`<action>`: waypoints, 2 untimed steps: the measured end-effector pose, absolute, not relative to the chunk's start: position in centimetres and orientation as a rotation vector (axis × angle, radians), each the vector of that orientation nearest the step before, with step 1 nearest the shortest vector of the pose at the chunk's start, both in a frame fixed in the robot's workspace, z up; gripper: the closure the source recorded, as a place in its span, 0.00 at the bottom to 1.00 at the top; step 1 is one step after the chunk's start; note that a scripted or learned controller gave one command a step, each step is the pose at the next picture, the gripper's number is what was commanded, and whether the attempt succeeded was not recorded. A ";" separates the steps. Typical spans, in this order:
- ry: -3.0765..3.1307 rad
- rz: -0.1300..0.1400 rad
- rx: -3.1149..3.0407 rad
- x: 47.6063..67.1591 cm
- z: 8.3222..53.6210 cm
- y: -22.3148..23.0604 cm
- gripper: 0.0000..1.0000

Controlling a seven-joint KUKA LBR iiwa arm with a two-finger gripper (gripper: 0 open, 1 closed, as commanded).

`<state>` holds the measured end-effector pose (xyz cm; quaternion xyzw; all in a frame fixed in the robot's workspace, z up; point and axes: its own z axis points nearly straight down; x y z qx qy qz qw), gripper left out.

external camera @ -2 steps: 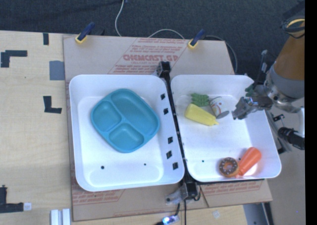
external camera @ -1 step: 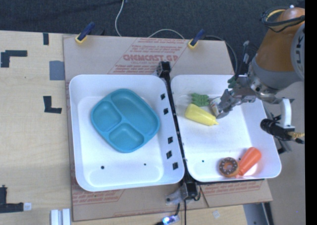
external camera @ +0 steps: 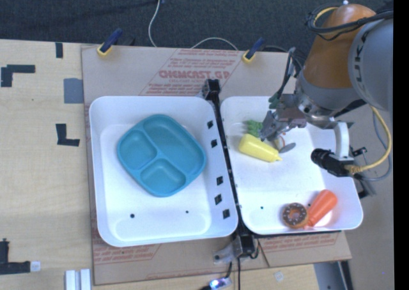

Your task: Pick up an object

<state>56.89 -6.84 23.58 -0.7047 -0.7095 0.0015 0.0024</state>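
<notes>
Yellow plastic corn cob (external camera: 259,148) lies unlifted just below the hand (external camera: 276,130), whose finger state is unclear.

A sky-blue plate (external camera: 161,154) was seen in the white left bin (external camera: 102,218). In the white right bin (external camera: 348,221), a yellow corn cob (external camera: 258,149) with green leaves (external camera: 255,128) was seen at 10 o'clock, and at 5 o'clock an orange carrot (external camera: 321,206) and a brown doughnut (external camera: 294,214) flecked with coloured sprinkles. The arm (external camera: 358,46) was coloured grey with an orange band (external camera: 332,46).
</notes>
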 end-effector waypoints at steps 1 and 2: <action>-2.227 0.003 -2.211 59.1 23.9 -1.6 1.00; -2.225 0.007 -2.213 61.3 22.1 2.7 1.00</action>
